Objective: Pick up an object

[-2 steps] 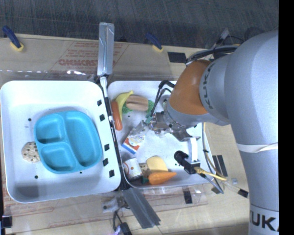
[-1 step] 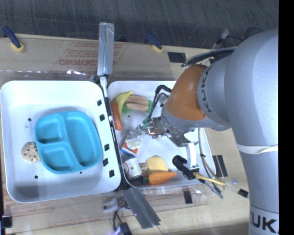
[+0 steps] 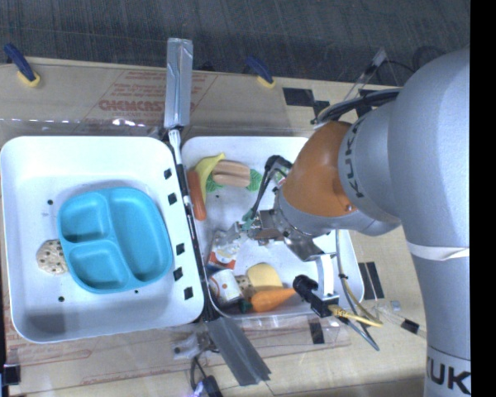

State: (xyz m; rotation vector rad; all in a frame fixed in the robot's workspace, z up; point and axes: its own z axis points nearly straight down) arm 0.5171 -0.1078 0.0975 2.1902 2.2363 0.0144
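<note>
My gripper hangs low over the middle of the right bin, reaching in from the right under the orange wrist band. Just left of it lies a small pale, glassy object. Toy food surrounds it: a hot dog bun and a yellow banana at the back, a long orange sausage by the left wall. At the front are a yellow cheese piece, an orange carrot and a small white-and-red can. Nothing visibly sits in the gripper.
The left bin holds a blue divided plate and a cookie by its left side. A grey divider bar stands between the bins at the back. The arm's bulk covers the right bin's right part.
</note>
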